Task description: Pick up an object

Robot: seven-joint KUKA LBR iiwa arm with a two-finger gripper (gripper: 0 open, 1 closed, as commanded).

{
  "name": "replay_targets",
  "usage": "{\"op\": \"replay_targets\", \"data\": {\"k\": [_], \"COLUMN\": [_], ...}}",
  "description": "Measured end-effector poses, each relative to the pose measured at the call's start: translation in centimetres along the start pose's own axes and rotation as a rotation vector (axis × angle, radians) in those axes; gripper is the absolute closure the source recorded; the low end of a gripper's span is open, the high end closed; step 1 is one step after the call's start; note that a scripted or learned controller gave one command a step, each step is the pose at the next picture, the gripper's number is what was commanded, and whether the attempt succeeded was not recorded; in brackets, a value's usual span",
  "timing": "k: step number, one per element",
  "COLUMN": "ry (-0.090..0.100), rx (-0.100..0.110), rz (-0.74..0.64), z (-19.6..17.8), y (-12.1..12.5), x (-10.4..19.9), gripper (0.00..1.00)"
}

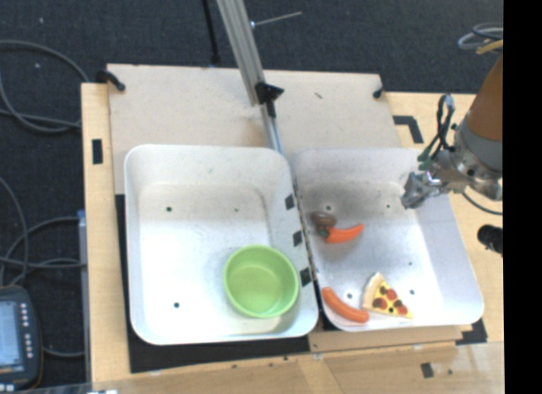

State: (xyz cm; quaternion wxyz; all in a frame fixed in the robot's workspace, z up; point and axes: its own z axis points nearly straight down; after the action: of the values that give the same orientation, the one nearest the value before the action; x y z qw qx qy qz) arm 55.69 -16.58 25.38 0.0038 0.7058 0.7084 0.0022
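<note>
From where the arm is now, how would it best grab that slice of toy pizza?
Probably from straight above. The pizza slice lies flat in the right bin, so its two long slanted edges are the likeliest grip, near the wider crust end. Approaching from the open middle of the bin keeps the claw away from the sausage beside the slice and from the near rim.

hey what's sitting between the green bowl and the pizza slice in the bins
In the camera view, between the green bowl and the pizza slice lie the two bins' adjoining walls and an orange sausage-shaped toy beside the slice.
</note>
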Motion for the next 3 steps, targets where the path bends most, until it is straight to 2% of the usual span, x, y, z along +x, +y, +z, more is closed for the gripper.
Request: {"op": "replay_targets", "data": {"k": [1, 2, 3], "ry": [0.000, 0.002, 0.002], "rx": [0.001, 0.007, 0.008], "rz": [-0.001, -0.003, -0.002], "z": [-4.9, -4.9, -2.8], "y": [0.2, 0.9, 1.5], "x": [-0.1, 4.7, 9.3], "gripper": [1.00, 1.00, 1.00]}}
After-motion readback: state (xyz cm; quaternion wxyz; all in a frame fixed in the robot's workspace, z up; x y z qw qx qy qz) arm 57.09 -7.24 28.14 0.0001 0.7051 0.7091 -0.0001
